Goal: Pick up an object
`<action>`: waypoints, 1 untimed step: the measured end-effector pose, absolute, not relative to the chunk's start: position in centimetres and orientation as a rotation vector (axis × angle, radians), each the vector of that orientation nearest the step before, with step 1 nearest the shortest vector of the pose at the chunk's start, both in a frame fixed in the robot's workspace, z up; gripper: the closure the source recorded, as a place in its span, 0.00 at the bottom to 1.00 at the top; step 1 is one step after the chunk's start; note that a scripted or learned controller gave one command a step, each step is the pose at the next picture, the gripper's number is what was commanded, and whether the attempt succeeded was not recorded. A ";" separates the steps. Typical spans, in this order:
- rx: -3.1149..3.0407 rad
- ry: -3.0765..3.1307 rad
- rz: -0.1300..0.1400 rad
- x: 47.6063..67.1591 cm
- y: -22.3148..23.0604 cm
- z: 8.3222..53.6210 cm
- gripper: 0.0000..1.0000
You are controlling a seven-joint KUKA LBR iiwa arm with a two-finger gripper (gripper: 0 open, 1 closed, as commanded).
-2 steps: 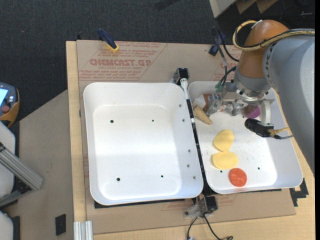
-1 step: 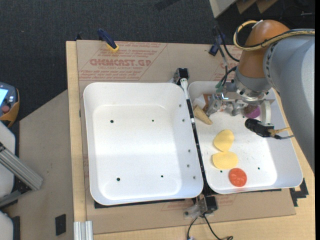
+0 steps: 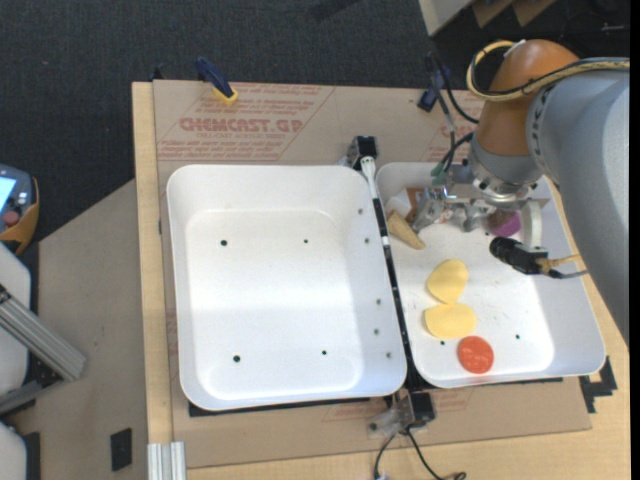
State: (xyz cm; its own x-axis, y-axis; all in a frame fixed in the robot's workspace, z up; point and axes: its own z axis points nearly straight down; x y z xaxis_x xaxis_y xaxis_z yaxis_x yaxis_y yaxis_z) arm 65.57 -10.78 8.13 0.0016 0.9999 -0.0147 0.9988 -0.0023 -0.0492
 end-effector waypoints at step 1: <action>-2.208 -2.201 0.073 65.6 -10.7 8.1 0.00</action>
State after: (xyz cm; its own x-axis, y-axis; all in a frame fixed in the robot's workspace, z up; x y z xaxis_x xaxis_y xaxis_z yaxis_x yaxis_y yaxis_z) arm 65.57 -10.69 8.15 0.0024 0.9999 -0.0168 0.9988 -0.0032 -0.0492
